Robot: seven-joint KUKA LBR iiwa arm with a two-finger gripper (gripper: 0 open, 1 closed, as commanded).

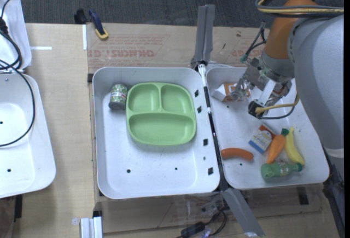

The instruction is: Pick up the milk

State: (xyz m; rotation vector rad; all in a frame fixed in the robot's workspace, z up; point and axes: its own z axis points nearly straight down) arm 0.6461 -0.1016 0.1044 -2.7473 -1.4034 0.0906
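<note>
Grey arm [320, 67], orange wrist band [280, 32], yellow and black cables [295, 8]

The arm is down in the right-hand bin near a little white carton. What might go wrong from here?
The small white milk carton lies close to the far left corner of the right white bin, so the claw could bump the wall or push the carton along rather than lift it. The black cable looped beside the wrist might also snag.

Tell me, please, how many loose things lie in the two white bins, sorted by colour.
Green: 2, divided plate, bottle
Orange: 2, sausage, carrot
Yellow: 1, banana
White: 1, milk carton
Blue and red: 1, small box
Grey-green: 1, can
Total: 8
</note>
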